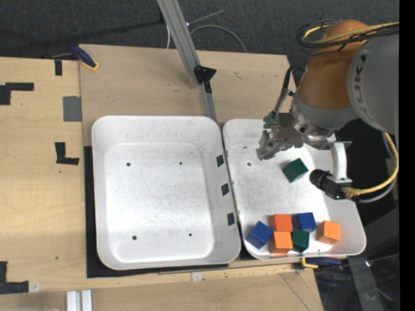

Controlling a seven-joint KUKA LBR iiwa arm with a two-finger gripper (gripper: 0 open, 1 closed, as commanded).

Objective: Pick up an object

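A grey and orange robot arm is reaching over the right bin of two white bins. Its gripper is hovering above the bin floor; its grip cannot be told. A dark green cube is lying just beside it, apart from clustered blue, orange and green cubes at the near end.

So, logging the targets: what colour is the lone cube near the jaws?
Dark green cube, seen in the camera view, right bin.

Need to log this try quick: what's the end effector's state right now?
End effector: cannot be told; it hangs over the right bin, nothing seen between its fingers.
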